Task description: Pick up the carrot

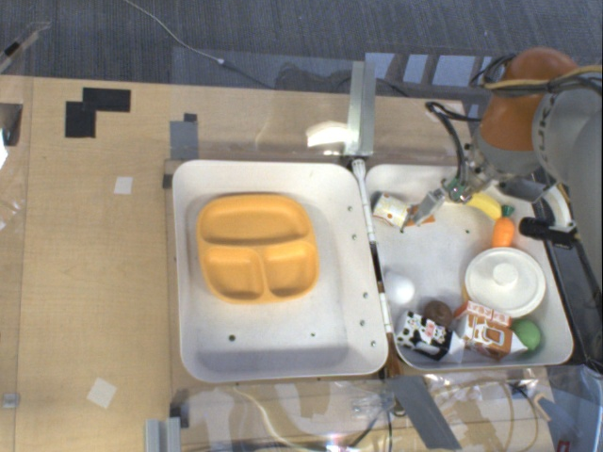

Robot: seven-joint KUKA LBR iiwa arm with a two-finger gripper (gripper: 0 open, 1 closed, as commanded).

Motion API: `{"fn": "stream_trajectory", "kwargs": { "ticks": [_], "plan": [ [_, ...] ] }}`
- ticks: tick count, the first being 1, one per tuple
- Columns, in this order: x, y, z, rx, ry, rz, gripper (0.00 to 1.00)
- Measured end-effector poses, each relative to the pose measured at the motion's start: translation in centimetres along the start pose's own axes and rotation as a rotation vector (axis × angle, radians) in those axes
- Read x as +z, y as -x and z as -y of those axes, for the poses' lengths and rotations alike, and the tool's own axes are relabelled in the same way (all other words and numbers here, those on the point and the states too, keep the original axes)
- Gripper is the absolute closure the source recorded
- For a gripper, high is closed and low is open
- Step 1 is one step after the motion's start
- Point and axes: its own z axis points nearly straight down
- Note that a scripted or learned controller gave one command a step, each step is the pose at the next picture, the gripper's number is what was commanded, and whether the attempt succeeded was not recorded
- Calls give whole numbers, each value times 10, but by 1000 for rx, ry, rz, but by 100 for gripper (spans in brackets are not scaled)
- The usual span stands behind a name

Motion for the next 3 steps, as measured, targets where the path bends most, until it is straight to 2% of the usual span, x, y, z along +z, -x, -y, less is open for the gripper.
{"fn": "stream_trajectory", "kwargs": {
  "ticks": [1, 2, 3],
  "plan": [
    [-48, -31, 34, 322, -1, 0, 0],
    [-25, 10, 101, 572, -4, 1, 0],
    [14, 34, 72, 706, 1, 1, 0]
  ]
}}
